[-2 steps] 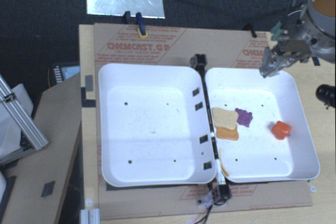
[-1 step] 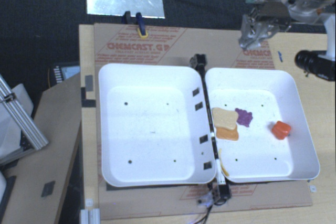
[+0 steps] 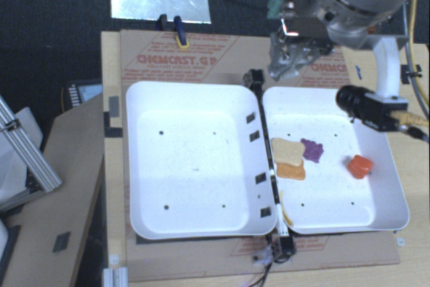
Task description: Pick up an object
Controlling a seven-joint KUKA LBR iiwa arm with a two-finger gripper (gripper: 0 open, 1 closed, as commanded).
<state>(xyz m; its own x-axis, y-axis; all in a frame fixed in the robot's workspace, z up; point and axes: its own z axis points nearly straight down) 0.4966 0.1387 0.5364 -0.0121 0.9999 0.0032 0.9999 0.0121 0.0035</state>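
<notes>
The right bin (image 3: 376,212) holds a tan bread-like slice (image 3: 288,151) resting on an orange piece (image 3: 291,172) near its left wall. A small purple cluster (image 3: 312,149) lies just right of the slice. An orange-red block (image 3: 360,166) sits toward the bin's right side. My gripper (image 3: 287,67) hangs high over the back edge of the bins, above the divide, well away from all the objects. I see nothing between its fingers.
The left bin (image 3: 134,165) lies beside the right one, joined by black clips (image 3: 259,178) along the shared wall. A black camera unit (image 3: 366,107) juts over the right bin's back right. Cardboard (image 3: 188,57) lies under both bins.
</notes>
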